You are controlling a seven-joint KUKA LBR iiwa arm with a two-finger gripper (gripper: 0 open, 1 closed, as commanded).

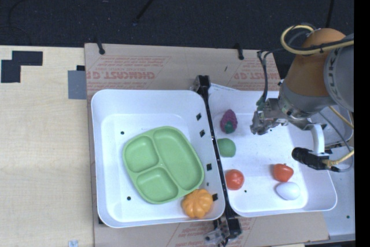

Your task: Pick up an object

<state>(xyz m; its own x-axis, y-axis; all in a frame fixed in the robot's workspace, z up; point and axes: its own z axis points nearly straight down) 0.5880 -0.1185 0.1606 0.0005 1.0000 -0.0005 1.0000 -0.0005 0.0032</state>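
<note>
The right bin (254, 205) holds a purple fruit (229, 121), a green round fruit (226, 147), a red-orange tomato (234, 179), a red pepper-like piece (282, 172) and a white egg (287, 191). My gripper (259, 124) hangs over the upper middle of this bin, to the right of the purple fruit and apart from it. Nothing shows between its fingers.
The left bin (110, 107) carries a green divided plate (162, 165) and an orange pumpkin (197, 203) at its lower right corner. A black divider (209, 142) separates the bins. Cables and a black fitting (312, 159) hang from the arm over the right bin's right side.
</note>
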